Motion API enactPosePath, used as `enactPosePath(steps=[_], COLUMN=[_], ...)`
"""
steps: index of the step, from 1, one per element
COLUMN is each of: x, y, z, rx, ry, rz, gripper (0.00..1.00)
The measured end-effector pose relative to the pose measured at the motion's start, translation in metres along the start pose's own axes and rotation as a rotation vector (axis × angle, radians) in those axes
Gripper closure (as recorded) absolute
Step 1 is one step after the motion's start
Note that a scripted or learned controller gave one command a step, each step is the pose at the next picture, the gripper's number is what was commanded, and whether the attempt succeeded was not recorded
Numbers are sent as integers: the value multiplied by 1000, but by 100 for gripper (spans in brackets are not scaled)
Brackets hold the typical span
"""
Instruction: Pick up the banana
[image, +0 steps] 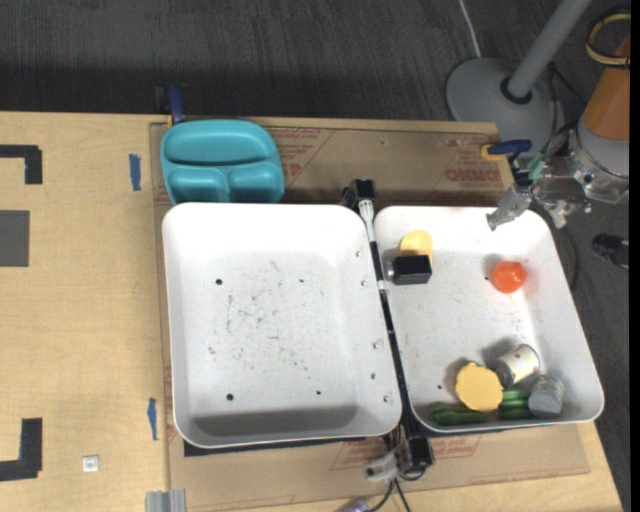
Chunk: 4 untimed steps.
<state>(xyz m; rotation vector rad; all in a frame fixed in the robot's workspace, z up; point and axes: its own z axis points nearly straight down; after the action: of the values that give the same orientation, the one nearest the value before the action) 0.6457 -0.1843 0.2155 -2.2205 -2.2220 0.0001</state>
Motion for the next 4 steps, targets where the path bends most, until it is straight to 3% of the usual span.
enactPosePath(steps=[1,2,3,4], x=[53,88,98,91], y=[7,-52,-147,-162], z=[110,130,31,128], rx=[-2,0,3,-15], ry=[-1,1,1,-4], rz=[-148,34,158,63], gripper=[0,0,0,0])
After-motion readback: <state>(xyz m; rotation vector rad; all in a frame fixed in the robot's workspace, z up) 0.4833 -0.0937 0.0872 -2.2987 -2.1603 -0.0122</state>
